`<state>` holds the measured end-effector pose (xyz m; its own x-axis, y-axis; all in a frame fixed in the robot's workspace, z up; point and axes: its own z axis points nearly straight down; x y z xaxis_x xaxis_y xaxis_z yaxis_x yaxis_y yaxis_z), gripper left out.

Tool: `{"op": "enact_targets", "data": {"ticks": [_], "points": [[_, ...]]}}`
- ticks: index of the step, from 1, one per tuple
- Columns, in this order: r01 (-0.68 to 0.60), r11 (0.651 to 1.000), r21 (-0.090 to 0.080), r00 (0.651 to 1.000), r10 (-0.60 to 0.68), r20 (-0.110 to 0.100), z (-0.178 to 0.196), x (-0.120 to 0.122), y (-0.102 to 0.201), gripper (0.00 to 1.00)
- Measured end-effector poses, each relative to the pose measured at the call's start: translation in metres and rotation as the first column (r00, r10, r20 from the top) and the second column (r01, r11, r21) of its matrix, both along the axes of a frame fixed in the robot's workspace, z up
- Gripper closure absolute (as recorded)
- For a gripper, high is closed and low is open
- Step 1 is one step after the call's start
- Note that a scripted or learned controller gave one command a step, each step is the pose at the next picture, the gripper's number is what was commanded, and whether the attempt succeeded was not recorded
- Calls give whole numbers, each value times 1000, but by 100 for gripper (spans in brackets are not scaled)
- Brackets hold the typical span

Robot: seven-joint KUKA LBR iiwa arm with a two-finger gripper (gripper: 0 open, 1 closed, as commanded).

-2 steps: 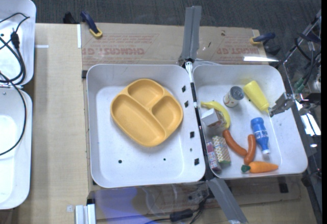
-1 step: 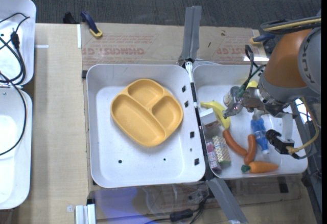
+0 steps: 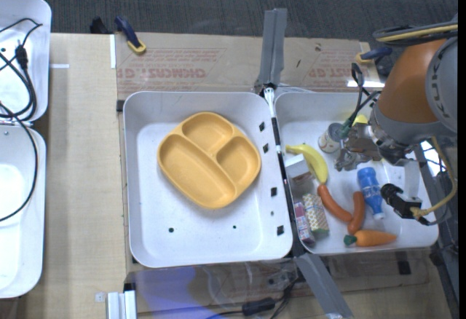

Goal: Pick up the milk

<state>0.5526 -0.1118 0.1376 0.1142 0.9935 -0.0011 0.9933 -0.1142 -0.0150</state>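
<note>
One fixed overhead camera looks slantwise down on both bins [image 3: 135, 164].

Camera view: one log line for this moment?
small white milk carton in right white bin, by yellow banana | gripper low beside banana, not on carton | yellow divided plate in left bin

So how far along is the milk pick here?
Nothing looks done: the milk carton lies in the right bin, against the divider beside the banana. The gripper hangs over that bin, right of the banana. Reaching, grasping and lifting the carton remain.
</note>
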Motion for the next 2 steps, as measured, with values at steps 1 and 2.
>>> {"op": "enact_targets", "data": {"ticks": [1,2], "points": [[-272,962,0,962,272,9,84,-47,38,100],[-253,967,0,967,253,6,105,-74,98,100]]}}
